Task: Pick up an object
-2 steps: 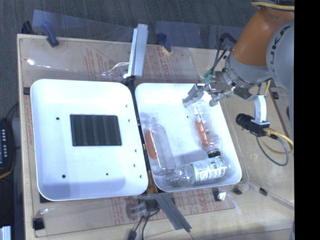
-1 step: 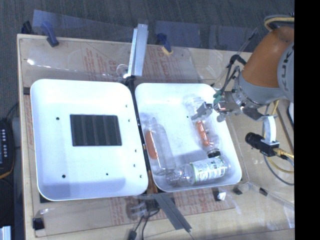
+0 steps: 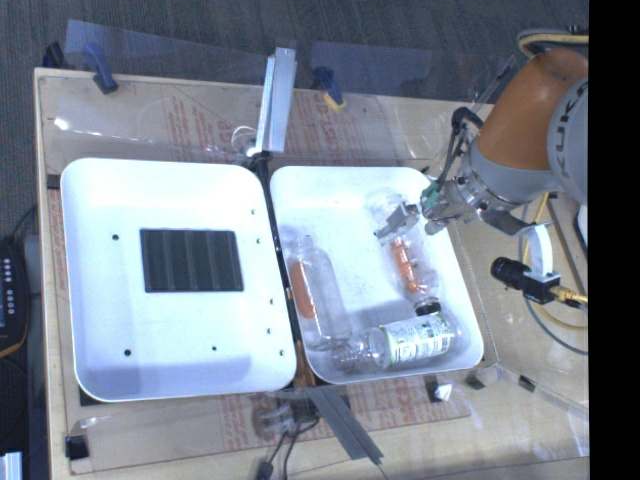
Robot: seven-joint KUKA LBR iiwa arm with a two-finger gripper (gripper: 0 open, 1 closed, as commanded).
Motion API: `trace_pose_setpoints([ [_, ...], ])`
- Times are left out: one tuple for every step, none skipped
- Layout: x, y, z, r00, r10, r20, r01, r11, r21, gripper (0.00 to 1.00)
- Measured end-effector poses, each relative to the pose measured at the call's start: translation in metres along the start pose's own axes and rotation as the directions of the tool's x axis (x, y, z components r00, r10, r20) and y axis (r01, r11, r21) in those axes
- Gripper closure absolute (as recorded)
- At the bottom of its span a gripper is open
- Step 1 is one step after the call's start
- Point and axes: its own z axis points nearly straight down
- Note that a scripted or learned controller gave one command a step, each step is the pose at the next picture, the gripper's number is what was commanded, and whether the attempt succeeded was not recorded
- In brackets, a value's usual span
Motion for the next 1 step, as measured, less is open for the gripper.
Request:
trace_pose_setpoints([
  [0.0227, 0.0196, -0.0249, 1.0, -0.029, -0.002, 0.029, 1.0, 0.002, 0.0],
])
